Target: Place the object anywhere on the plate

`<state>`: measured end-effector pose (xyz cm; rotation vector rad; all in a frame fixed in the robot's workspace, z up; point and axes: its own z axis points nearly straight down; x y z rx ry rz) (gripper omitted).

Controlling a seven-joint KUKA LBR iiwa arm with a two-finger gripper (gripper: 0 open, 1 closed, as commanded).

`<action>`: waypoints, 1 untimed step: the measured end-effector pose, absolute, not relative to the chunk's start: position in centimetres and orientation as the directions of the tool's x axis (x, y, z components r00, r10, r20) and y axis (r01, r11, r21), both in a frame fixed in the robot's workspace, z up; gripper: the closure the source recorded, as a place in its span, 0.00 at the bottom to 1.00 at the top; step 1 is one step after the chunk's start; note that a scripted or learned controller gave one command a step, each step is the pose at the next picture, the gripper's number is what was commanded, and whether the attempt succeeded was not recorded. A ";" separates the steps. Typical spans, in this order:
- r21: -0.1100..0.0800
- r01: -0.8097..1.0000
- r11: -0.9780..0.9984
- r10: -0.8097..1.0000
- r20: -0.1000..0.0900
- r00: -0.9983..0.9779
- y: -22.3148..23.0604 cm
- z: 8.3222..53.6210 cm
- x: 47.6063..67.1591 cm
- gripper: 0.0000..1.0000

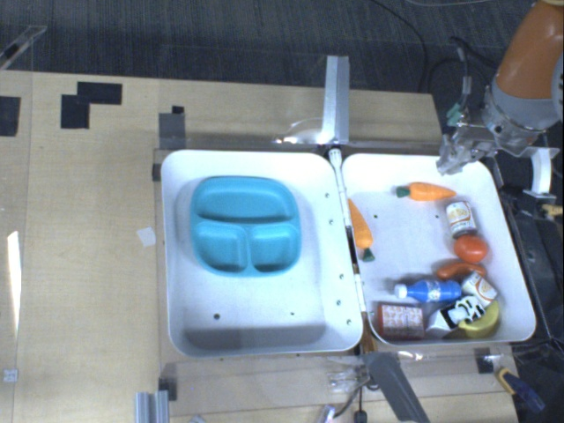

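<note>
A blue plate (244,224) with three compartments lies in the left bin (185,307). The right bin (511,263) holds an orange carrot (426,192) near its far edge and a second carrot (359,229) leaning along its left wall. A small jar (459,218), a red-orange round fruit (471,248), a blue bottle (432,291), a dark red packet (403,320) and a black-and-white item (467,307) also lie there. My gripper (456,155) hangs over the far right corner of the right bin, above and right of the first carrot, with nothing seen in it.
A metal post (337,95) stands behind the seam between the two bins. Cables (441,25) run over the dark floor at the back. Black markers (88,102) sit on the wooden bench at the far left.
</note>
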<state>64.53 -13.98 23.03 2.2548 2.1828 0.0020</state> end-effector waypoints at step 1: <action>0.004 0.991 -0.135 0.991 -0.001 0.135 -17.0 24.6 65.7 1.00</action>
